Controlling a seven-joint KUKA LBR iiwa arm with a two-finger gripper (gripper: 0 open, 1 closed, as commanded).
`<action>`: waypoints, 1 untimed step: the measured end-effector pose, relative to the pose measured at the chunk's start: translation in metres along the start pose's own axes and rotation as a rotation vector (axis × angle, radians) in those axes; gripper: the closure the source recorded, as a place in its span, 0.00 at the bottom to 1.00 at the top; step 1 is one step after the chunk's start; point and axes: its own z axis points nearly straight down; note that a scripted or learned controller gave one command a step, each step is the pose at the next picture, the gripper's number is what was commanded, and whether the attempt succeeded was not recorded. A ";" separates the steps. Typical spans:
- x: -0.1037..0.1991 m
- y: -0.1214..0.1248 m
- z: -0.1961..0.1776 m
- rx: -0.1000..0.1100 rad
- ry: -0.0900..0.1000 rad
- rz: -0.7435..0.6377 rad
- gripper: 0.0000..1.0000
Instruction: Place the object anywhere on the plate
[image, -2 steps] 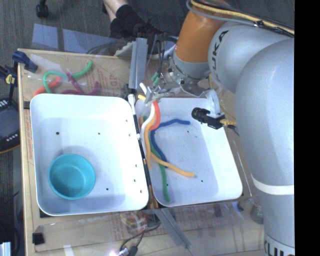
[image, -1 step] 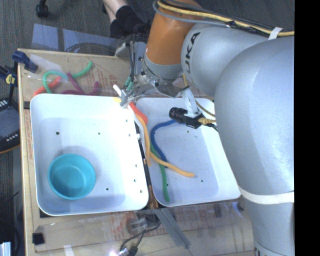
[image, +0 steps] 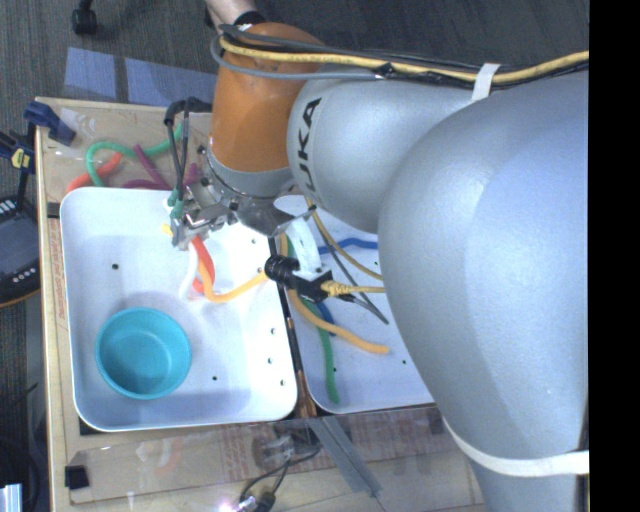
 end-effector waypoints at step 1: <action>0.072 -0.041 0.039 0.000 0.000 -0.193 1.00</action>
